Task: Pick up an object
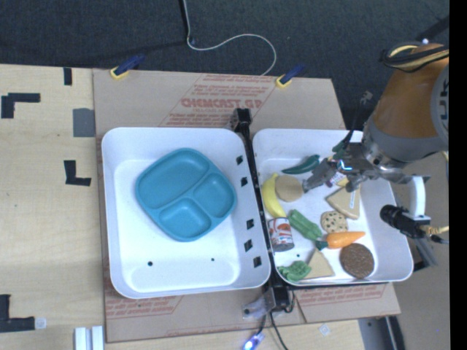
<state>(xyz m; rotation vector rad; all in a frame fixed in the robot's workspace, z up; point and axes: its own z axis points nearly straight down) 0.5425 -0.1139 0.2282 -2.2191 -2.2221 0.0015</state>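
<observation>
Where the cardboard sheet (219, 100) shows beyond the bins at twelve o'clock, red print runs across it, too blurred to read with confidence. Two white bins sit side by side on the counter (44, 195). The left bin (117, 195) holds one blue divided plate (186, 193) with three compartments. The right bin (390, 257) holds a heap of toy food: a yellow banana (271, 197) at its nine o'clock edge, a small can (282, 234) with a red and white label just below it, a green pepper (305, 224) near the middle, an orange carrot (343, 239) and a spotted cookie (333, 221) beside it, a brown round patty (357, 260) at five o'clock, a green leafy piece (295, 271) at seven o'clock, and a dark green pod (300, 166) at eleven o'clock. The label's writing cannot be read.

Reaching in from three o'clock, the grey arm (408, 122) with its orange band bends down over the right bin. Its end effector (325, 175) hangs low over the upper middle of the heap, close to the green pod and a pale round piece (288, 189). Whether it is apart or together cannot be told, and nothing is seen clamped in it.
</observation>
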